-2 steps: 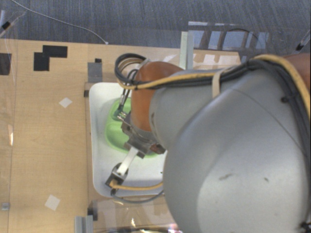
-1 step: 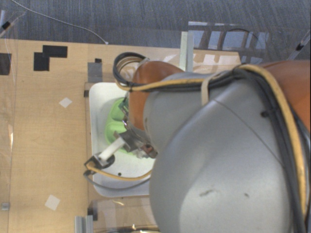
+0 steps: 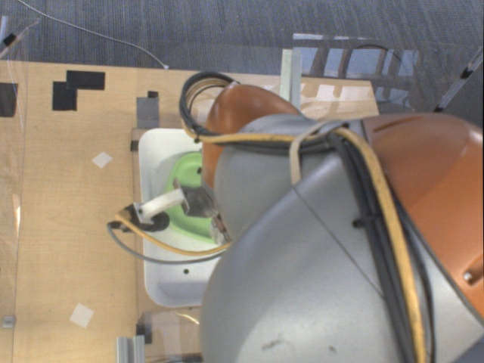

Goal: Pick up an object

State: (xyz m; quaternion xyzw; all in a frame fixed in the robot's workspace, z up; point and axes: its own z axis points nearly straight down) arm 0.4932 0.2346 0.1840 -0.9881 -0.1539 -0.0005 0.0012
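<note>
One green object [image 3: 184, 174] is visible as a candidate, lying in the white bin [image 3: 157, 148] at the left-centre of the camera view, toward the side of the bin nearest the arm [image 3: 325, 263]. Its outline looks rounded and low. The visible green runs roughly up and down the view, from near the bin's far rim to about the bin's middle, but the arm body and the tool [image 3: 201, 203] cover its right part. A true long axis cannot be told. The tool sits directly over the green object, at about the middle of its visible span, with green showing above, left of and below it. Whether it touches the object or hangs just above it cannot be told from this slant. Tool state: cannot tell if it is open or closed, and nothing can be confirmed as held. Judgement: the step in hand is the descent or grasp on the green object. The offset from tool to object is vertical rather than sideways, so the coming move likely turns on height only. Risk: a rounded, low shape may slip out of a pinch. The wooden surface [image 3: 68, 203] around the bin carries nothing to pick.
</note>
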